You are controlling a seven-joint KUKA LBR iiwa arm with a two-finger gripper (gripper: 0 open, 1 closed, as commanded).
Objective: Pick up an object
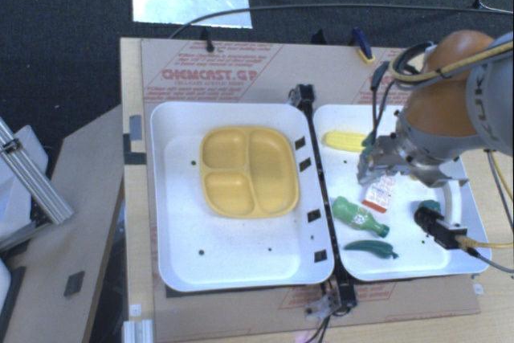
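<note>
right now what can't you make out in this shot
- Pincer fingers: camera view, the wrist body hides them, so open or shut is unclear.
- Red and white packet: its top edge sits under the pincer; print too small to read.
- Yellow corn: right end hidden behind the arm.
- Right bin: far corner covered by the arm.

right bin: yellow corn cob [344, 141] lying flat, far-left part | small white-and-red packet [381, 193] tilted, mid-bin, just beside the tool | green bottle [359, 216] on its side, near-left | dark green pepper [369, 248] lying flat, near edge
</note>
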